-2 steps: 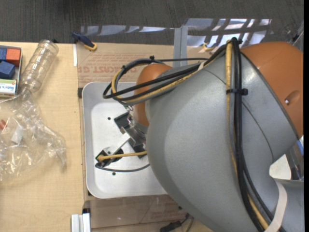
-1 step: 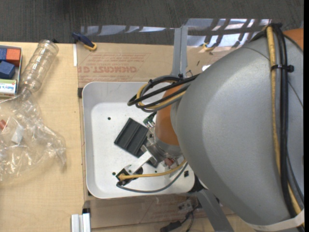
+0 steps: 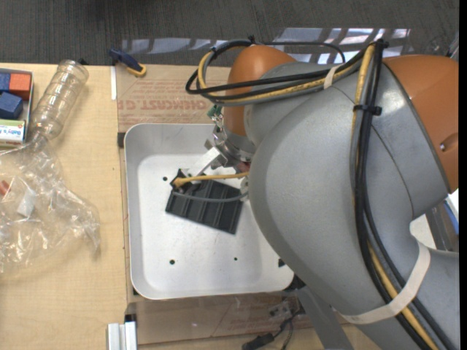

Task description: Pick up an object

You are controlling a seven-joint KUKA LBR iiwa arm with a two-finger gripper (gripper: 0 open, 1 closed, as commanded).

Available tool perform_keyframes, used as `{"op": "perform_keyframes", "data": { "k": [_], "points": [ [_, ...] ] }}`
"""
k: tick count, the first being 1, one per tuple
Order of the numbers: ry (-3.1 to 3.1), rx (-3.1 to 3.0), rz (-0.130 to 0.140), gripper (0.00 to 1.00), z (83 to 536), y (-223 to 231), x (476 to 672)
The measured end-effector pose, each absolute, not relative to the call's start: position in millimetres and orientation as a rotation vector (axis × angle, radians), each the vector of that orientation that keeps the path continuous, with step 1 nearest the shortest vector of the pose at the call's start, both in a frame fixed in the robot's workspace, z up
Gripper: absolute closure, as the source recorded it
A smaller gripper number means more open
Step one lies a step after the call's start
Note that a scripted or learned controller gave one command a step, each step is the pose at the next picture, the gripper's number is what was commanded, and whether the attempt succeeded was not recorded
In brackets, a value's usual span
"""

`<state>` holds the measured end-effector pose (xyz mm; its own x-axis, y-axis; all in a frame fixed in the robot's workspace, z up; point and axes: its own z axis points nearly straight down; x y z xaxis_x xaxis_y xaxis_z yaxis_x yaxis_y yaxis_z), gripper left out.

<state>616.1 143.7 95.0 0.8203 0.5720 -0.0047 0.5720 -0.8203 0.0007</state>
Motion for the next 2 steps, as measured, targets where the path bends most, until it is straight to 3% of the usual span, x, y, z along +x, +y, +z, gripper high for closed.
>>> {"op": "perform_keyframes", "data": {
  "k": [1, 2],
  "points": [
    [0.612, 3.082, -0.007, 0.00, 90.6, 119.3, 600.2],
    [0.358, 3.120, -0.008, 0.00, 190.8, 64.4, 499.9]
  ]
}}
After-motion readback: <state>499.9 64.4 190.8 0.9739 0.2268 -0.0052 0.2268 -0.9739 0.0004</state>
